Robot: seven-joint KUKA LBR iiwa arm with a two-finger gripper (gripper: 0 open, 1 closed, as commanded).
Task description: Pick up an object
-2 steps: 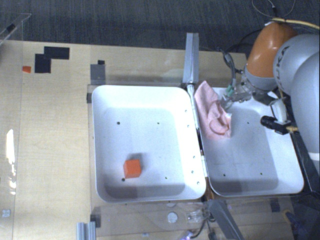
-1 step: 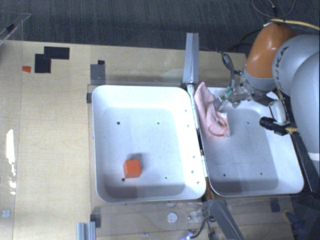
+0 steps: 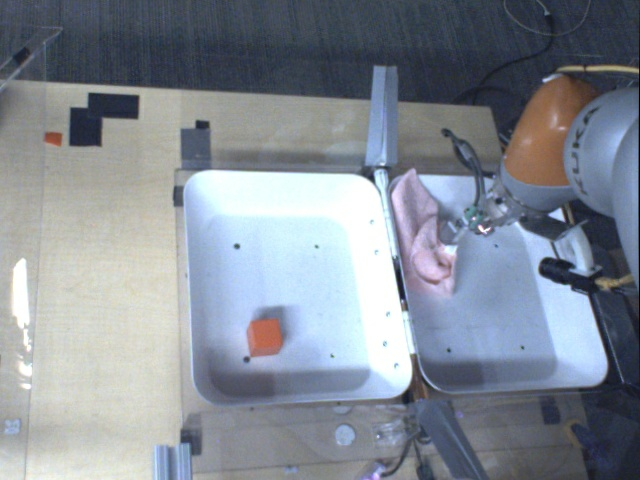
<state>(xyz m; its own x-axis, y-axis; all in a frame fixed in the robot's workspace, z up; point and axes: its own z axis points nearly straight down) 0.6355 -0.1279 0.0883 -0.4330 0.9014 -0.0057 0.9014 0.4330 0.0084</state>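
Two white bins share the bench [image 3: 110, 268], the tool [image 3: 452, 230] touching a pink cloth [image 3: 425, 238], its grip impossible to tell.

No text, label or number can be read anywhere.

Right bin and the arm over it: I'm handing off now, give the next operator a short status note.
Gripper: low in the right bin, at the pink cloth; finger state unreadable from this angle.
Pink cloth: bunched against the right bin's left wall, not lifted.
Orange cube: lying untouched in the left bin, near its front.
Done: arm has reached the cloth.
Left: confirm a grasp, then lift an object clear.
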